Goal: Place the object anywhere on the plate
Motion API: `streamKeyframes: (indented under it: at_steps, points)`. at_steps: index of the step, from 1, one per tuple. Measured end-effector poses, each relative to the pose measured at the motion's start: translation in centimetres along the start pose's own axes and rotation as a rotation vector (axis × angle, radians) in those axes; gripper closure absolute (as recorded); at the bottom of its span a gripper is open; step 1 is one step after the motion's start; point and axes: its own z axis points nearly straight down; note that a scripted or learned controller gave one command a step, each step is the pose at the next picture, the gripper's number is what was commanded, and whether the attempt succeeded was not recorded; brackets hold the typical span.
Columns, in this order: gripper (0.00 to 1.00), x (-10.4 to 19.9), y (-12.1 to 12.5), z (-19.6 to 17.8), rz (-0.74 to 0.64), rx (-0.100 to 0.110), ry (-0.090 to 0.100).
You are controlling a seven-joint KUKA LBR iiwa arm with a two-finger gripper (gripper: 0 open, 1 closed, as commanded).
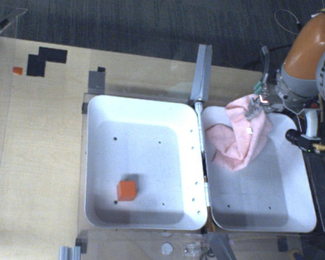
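Two shallow white bins side by side on the pale wooden bench [38, 145], the left bin [153, 106] and the right bin [267, 219] meeting along a shared inner edge, with a grey upright post [200, 73] at the back end of that edge. Reaching in over the back right corner of the right bin, the grey arm [315, 38] with its orange band. Below it, inside the right bin and bunched toward its back left corner, the pink cloth [237, 141]: drawn up into a peak at its back end, draping down and forward from there, long axis running roughly from the bin's back edge toward its middle, lower folds close to the inner edge. At that peak, the gripper [258, 106], pressed together on the topmost fold and so pinching the pink cloth, judging by how the fabric rises straight to the fingertips. Directly beneath and slightly toward the inner edge from the pincer, then, the bulk of the task's thing, hanging rather than lying flat. Likely the crux of the coming move: keeping that hanging tail clear of the inner edge while carrying. Which surface serves as the plate: cannot tell. Smallest, well apart in the left bin near its front edge, an orange cube [127, 190].
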Motion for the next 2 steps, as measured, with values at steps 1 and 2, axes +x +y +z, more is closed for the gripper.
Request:
streamKeyframes:
  at_steps: [1,2]
  points:
    - [1.00,0.1,0.3,-3.0,-0.008,-0.001,0.000]
    - [1.00,5.2,-0.4,-2.1,-0.413,0.000,0.002]
